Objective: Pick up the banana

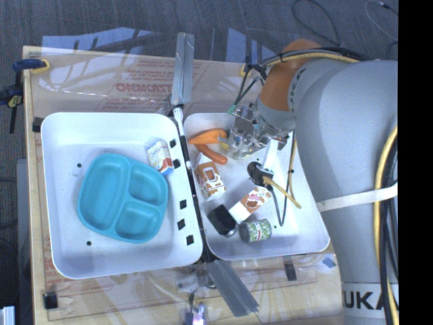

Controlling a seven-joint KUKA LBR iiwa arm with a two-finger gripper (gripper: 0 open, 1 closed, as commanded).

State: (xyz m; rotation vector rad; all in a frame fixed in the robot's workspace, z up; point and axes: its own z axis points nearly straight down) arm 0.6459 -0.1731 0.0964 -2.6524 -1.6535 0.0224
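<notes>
Reaching in from the right over the right bin (pixel 302 230), the grey arm (pixel 345 141) with its orange band (pixel 281 90). Hand (pixel 241 141) low at the far side of that bin, not far from the left wall. Cannot tell whether spread or pressed together, being blurred and partly hidden by the wrist.

Banana (pixel 206 137) lying flat in the far left corner of the right bin, orange-yellow and slightly curved, its right end just beside the hand; cannot tell if touching. Carrot (pixel 214 156) just in front of the banana, lying at a slant, close to it and also near the hand.

Further to the front, a box (pixel 210 180) with orange and white print, tilted, beside the left wall. Near the front, a black block (pixel 221 219), and just to its right a packet (pixel 253 200) in white and red, also at a slant. Green can (pixel 256 231) on its side at the front, just beside the block.

In the left bin (pixel 53 181), a blue plate (pixel 124 196) with three compartments, filling the middle. Small carton (pixel 160 156) at the far right of this bin, touching or almost touching the plate rim.

Both bins side by side on the worktop (pixel 81 73), covered by a clear sheet
</notes>
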